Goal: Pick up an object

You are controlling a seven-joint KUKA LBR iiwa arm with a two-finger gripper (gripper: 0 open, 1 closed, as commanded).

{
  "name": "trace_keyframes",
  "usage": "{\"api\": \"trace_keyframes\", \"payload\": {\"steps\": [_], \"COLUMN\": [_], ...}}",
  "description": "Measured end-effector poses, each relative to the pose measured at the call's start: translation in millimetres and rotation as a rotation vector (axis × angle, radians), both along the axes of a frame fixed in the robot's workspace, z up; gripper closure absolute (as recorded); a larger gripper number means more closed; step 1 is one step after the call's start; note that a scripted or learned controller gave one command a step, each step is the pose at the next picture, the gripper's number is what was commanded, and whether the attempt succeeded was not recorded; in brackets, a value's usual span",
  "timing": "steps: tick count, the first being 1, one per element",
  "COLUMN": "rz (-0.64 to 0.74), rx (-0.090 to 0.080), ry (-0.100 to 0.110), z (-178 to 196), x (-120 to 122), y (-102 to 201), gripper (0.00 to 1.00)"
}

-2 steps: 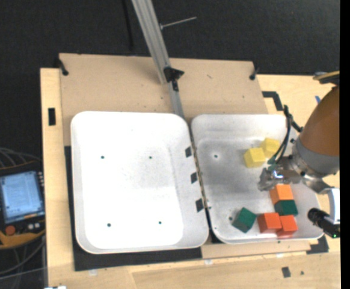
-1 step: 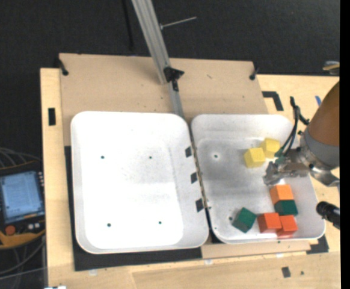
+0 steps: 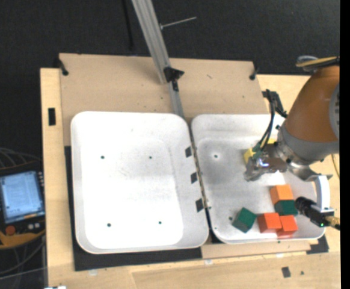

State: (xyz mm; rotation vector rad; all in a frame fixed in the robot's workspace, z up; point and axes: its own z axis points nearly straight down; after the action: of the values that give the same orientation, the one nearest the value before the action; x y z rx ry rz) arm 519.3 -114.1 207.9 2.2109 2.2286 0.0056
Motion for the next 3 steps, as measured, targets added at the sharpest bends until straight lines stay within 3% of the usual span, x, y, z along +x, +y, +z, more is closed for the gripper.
{"api": "trace_keyframes", "payload": {"steps": [3], "rz": [-0.001], "rx": [0.001], "ry": [0.004], "z": [19.3], "x": [-20.1], "y": [147.5], "gripper": [1.0]}}
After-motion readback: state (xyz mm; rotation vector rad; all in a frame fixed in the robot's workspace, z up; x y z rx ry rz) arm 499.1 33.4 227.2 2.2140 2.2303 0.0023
